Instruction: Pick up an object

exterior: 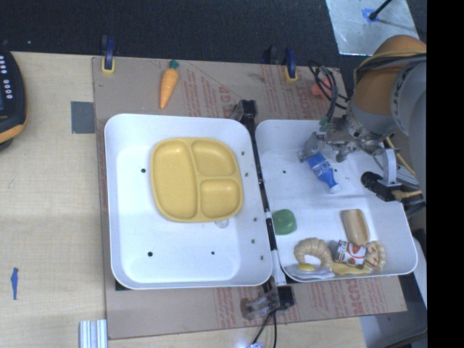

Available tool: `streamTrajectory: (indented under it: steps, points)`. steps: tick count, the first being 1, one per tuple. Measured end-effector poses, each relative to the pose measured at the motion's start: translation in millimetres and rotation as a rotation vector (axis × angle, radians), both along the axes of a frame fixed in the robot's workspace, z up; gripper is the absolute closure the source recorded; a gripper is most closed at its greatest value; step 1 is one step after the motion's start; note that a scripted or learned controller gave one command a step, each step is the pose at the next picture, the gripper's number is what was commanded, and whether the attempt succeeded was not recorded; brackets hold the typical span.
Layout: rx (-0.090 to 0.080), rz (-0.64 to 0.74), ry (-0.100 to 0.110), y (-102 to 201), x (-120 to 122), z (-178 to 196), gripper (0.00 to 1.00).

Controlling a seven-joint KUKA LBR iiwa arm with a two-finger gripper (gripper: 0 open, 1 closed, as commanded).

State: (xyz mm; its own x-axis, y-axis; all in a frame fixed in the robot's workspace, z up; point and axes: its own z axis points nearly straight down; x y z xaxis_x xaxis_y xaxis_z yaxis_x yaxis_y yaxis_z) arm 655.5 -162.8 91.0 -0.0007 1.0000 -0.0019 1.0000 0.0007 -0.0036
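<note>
Blue tube (321, 171) with a white cap lies in the right bin (290, 133), in its upper half, slanting down to the right; your hand (328, 145) sits directly over its top end, close enough that you cannot tell whether it touches. Whether the hand is spread or pressed together cannot be told from this angle.

Lower in the same bin you have a green round thing (283, 221) near the left wall, a bread roll (355, 225) further right, and along the bottom edge a croissant (312, 251), a small red and white packet (353, 253) and a banana (346, 269) crowded together.

The left bin (130, 259) holds a yellow divided plate (196, 178), sitting toward its upper middle.

On the surface (51, 187) above the left bin you can see a toy carrot (168, 85), well apart from everything in the bins. The arm (388, 78) comes in from the right, above the right bin.
</note>
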Motion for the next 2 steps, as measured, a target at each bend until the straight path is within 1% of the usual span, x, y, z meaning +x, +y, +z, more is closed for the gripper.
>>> streamTrajectory:
  steps: [1, 2]
  points:
    - [0.0, 0.005, 0.0, 1.3, 0.9, 12.3, 1.0]
    - [0.007, 0.016, -0.013, 125.2, 4.1, 108.0, 1.0]
